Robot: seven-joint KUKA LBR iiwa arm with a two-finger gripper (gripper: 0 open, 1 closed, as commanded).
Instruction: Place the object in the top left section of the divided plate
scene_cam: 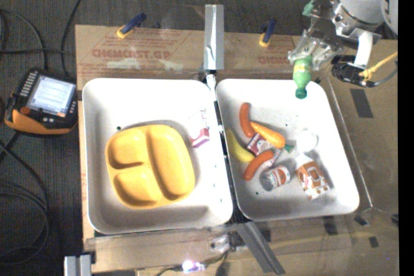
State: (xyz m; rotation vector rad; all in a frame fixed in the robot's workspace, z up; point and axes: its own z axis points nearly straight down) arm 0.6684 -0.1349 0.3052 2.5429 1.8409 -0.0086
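A yellow divided plate [151, 166] lies in the left bin [97, 94], with two small sections on its left and one long section on its right. My gripper [309, 58] hangs above the far right corner of the right bin [339, 139], shut on a green bottle [301, 76] that points downward, its cap toward the bin floor. The bottle is held high, well to the right of the plate.
The right bin holds two sausages [246, 118], a carrot [268, 134], a banana [238, 148], a small can [275, 178], an orange-white box [312, 179] and a white cup [306, 139]. A pink-white wrapper [201, 136] lies in the left bin beside the plate. A teach pendant [44, 101] sits far left.
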